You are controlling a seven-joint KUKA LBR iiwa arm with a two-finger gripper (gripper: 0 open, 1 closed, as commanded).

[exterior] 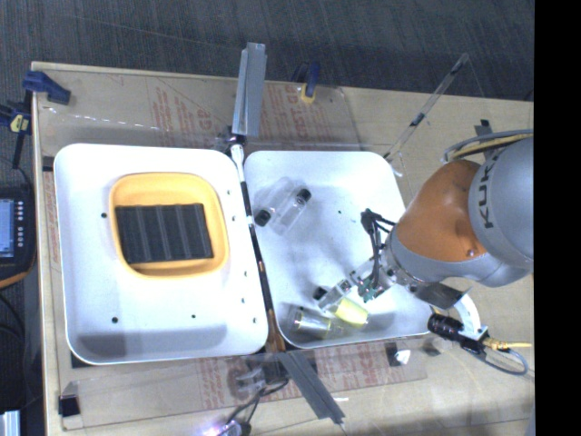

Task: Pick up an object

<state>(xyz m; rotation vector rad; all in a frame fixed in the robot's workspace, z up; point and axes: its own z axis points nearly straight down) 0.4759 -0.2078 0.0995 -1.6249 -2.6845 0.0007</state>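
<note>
— Dark carpet-like floor surrounds a pale wooden desk (136,107), seen from above at a slant. What sits on it?

— Two shallow white bins side by side. The left bin (82,243) holds an orange tray (163,187) with a dark ribbed insert (165,232) in its middle. The right bin (363,175) holds several small things.

— What surrounds the bins?

— A grey metal bar (248,89) runs up from the seam between them at the far edge, and another grey bar (313,389) lies at a slant by the near edge. A blue clamp (44,86) grips the desk's far left corner. A dark handheld screen (14,230) hangs off the left side. A thin rod (434,98) slants across the desk's far right.

— And inside the right bin?

— A clear bottle with a black cap (286,204) lies near the far left part, well apart from the rest. Against the near wall lie a clear vial (313,321) and, touching it on the right, a pale yellow object (351,312).

— Where is the arm?

— The grey arm with its orange band (436,221) reaches in from the right, over the bin's right side. Its tool (359,284) points down just above the yellow object, cables trailing beside it.

— Is the tool apart or together?

— That cannot be told; the tip is small and cluttered. Nothing is clearly seen between its parts.
</note>
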